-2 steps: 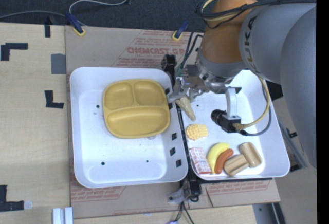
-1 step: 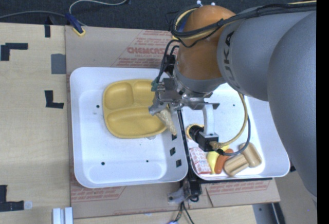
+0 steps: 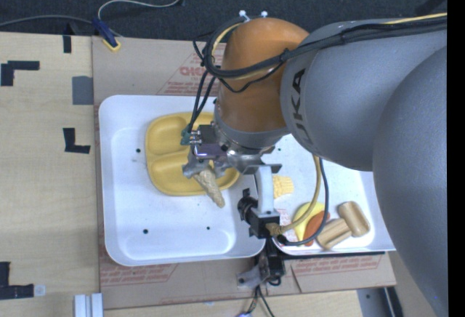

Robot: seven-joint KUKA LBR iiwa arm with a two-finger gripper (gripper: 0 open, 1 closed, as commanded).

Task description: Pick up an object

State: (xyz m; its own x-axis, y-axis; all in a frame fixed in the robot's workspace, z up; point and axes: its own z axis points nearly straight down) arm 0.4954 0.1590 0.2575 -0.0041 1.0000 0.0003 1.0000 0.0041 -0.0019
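Tan, tapered, cone-like object (image 3: 212, 188) of what looks like plastic or wood lies in the left white bin (image 3: 120, 185), sticking out just below the gripper (image 3: 205, 171) and touching the edge of a yellow, lobed plastic dish (image 3: 167, 155) that sits to the gripper's left and partly under it. The grey arm with its orange band (image 3: 254, 83) hangs right over the spot, so the wrist hides most of the tool; I cannot tell how the gripper is set, nor whether the tan piece is actually caught or merely lying beneath it.

Off to the gripper's right, in the neighbouring bin (image 3: 363, 243), rest a yellow corn-like toy (image 3: 283, 185), an orange and yellow piece (image 3: 309, 221) and two light wooden cylinders (image 3: 345, 225).

My worry from here is a poor grip. The tan piece is narrow and tapered, and it lies at a slant, so it could squirt out sideways as the arm lifts. It also rests against the yellow dish, so a closing grip might pinch the dish rim instead, or drag both up together and drop one.
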